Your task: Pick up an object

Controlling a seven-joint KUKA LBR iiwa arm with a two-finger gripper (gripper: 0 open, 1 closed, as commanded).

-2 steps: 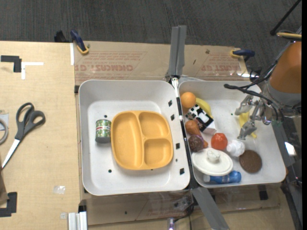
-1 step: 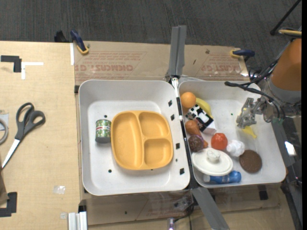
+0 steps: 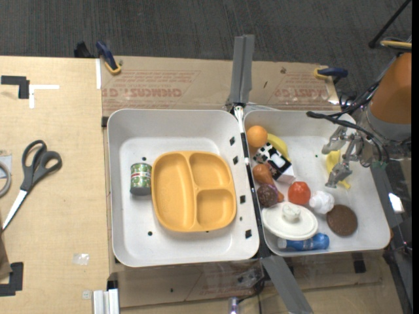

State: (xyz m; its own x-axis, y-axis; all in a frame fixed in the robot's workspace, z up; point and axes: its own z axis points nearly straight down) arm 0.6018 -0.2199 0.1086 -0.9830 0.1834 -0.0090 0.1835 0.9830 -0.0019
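My gripper hangs over the right side of the right bin, open, with nothing held between its fingers. A small yellow object lies right under it, partly hidden. The same bin holds an orange, a banana, a black-and-white checkered box, a red tomato, a dark brown ball, a white crumpled lump, a brown disc, a white lidded bowl and a blue bottle.
The left bin carries a yellow divided plate and a small green can beside it. Scissors lie on the bench at far left. Cables run from the arm's orange band above the bin's right wall.
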